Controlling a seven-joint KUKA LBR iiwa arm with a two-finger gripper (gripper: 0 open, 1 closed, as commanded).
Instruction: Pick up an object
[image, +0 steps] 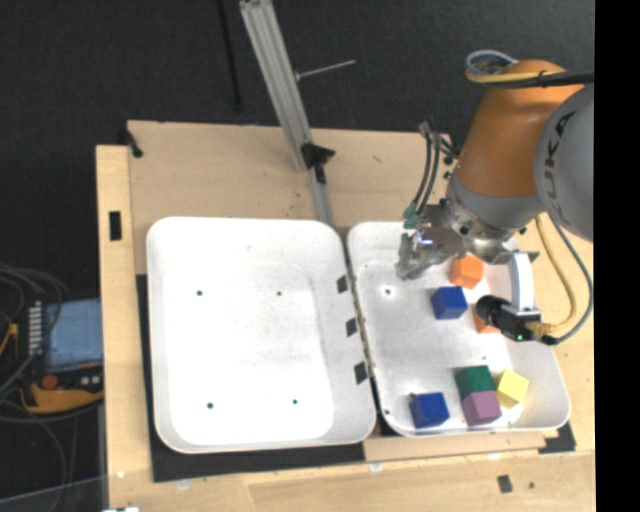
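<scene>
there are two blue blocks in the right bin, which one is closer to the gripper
The upper blue block, just below the orange block and close beside the gripper. The other blue block sits far down near the bin's front edge, left of the purple block.

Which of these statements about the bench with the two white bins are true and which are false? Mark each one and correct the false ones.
1. All the coloured blocks lie in the right bin. True.
2. Two blue blocks are in view. True: one blue block sits near the bin's middle, the other blue block near its front edge.
3. The yellow block lies in the left bin. False: it lies in the right bin, beside the green block and the purple block.
4. The arm hangs over the left bin. False: the gripper is over the right bin's back part, near the orange block.
</scene>
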